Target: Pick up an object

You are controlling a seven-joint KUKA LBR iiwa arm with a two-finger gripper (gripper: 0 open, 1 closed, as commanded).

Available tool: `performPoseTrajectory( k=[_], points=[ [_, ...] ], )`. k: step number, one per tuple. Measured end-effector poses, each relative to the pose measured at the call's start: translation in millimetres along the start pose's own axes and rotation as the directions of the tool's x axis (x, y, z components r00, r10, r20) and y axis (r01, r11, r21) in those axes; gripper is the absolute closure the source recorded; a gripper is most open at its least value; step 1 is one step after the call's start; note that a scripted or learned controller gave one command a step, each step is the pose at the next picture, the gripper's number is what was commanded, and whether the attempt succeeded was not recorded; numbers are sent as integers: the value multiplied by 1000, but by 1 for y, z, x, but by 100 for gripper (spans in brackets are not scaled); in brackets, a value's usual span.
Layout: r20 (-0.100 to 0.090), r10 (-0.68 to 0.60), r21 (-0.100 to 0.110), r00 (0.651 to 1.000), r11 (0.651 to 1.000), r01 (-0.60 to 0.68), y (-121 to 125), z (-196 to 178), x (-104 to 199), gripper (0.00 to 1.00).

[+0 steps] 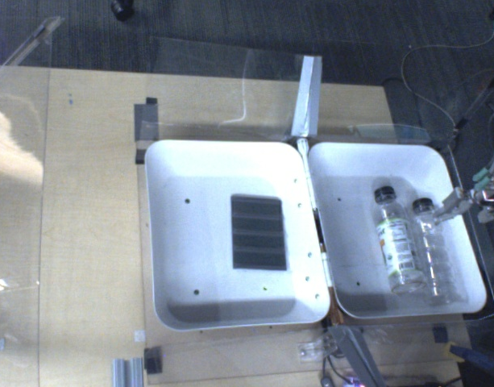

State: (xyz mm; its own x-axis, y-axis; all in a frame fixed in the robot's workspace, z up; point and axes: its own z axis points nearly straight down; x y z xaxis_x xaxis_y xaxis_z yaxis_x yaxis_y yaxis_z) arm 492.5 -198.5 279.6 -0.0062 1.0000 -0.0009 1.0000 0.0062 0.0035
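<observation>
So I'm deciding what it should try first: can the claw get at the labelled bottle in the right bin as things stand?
Probably yes. The claw sits at the right bin's right edge, and the labelled bottle lies uncovered. The clear bottle beside it, nearer the claw, may crowd a grasp.

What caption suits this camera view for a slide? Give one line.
Two clear bottles lie side by side in the right bin; a dark ribbed pad sits in the left bin.

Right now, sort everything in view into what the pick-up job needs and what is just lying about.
For the job:
- labelled bottle, right bin
- clear bottle beside it
- gripper

Lying about:
- dark ribbed block, left bin
</observation>
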Motion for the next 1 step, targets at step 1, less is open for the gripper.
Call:
performPoseTrajectory(
  k=[1],
  points=[
    [1,72,-4,997,997,-72,25,-15,-2,0]
  ],
)
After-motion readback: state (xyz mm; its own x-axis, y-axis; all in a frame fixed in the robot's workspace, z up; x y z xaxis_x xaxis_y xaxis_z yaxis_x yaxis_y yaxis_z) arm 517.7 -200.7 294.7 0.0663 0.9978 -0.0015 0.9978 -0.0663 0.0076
